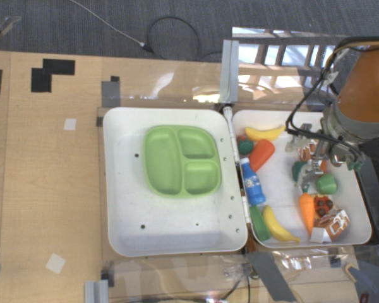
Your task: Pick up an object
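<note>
- The claw (314, 169) hangs low over the right bin (366, 229), amid the toys at its far right; whether it is spread or pinched, I cannot tell, the metal blurs into the clutter.
- Closest candidates: a small green round toy (327, 184) just beside the claw and a dark green piece (299, 170) on its other side, both probably light, hard plastic and rounded, so likely to squirt out of a shallow pinch.
- Best hold, in my judgement: across the middle of the green round toy, low down.
- The orange carrot (307, 211) lies just in front, tapered and smooth; take it at the thick end, not the tip.
- The printed packet (331, 223) touches the carrot, looks thin and crushable, awkward flat.
- Along the left wall: blue bottle (252, 183), 2 yellow bananas (264, 132) (278, 226), an orange pepper-like toy (261, 154), all light, curved, slippery.
- The left bin (126, 232) carries a green divided plate (180, 161), stiff, flat, hard to pinch.
</note>
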{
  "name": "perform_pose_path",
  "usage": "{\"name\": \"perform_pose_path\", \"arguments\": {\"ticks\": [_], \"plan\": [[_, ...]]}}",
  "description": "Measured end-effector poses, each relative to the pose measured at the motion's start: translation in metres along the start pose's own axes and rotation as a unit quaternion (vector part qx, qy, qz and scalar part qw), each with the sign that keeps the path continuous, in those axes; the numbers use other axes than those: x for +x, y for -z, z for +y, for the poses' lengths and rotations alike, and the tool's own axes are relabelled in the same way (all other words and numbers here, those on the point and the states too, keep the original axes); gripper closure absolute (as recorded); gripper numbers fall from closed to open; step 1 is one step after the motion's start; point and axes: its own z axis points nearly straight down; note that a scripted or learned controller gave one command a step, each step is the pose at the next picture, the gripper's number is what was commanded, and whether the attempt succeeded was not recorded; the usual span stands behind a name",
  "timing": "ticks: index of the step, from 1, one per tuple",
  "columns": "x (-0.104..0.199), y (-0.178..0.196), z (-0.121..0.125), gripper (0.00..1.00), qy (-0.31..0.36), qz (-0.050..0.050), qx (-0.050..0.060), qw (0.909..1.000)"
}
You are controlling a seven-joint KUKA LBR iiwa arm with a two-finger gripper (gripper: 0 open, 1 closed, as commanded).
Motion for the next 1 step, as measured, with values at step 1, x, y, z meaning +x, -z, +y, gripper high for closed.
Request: {"name": "perform_pose_path", "arguments": {"ticks": [1], "plan": [[-0.0047,-0.1096,0.0201,0.00,0.080,-0.003,0.001,0.9968]]}}
